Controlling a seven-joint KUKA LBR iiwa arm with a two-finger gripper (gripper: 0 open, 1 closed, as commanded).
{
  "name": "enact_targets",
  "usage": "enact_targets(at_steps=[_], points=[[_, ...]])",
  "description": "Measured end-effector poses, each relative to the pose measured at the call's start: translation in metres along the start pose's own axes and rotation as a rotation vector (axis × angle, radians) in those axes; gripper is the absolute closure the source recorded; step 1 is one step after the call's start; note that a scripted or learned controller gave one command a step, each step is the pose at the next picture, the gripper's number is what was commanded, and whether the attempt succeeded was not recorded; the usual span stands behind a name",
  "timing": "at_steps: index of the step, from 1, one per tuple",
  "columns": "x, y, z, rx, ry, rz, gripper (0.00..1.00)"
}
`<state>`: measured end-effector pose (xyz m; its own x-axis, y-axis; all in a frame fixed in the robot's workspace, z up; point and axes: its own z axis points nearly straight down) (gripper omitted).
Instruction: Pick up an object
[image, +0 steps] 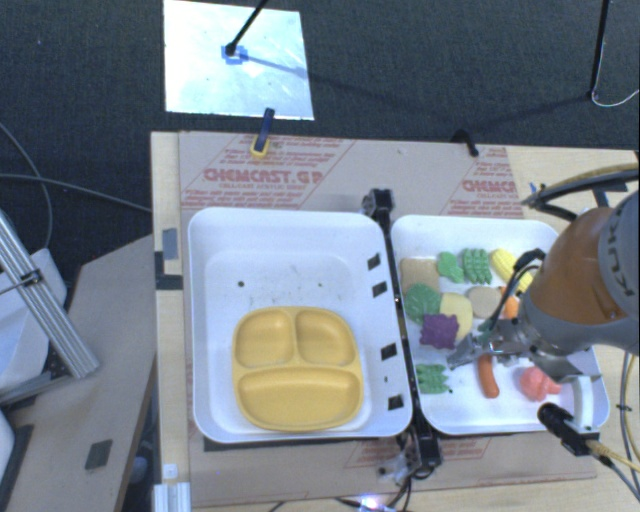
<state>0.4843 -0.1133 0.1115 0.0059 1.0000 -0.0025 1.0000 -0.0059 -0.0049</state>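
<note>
The right bin holds several toy foods. Among them are purple grapes, a green leafy piece, a pale yellow piece, a beige slice, two green pieces and a yellow corn. A red-orange sausage, a pink piece and a small green piece lie near the front. My gripper hangs low in this bin, just right of the grapes and above the sausage. The arm's orange band covers the bin's right part.
The left bin holds a yellow divided plate. A black divider with clips runs between the bins. A black part of the arm overhangs the right bin's front rim. Cables lie at the bench's front edge.
</note>
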Motion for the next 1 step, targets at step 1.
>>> enact_targets(at_steps=[1], points=[[-0.023,0.0219,-0.0011,-0.008,0.001,-0.006,0.0]])
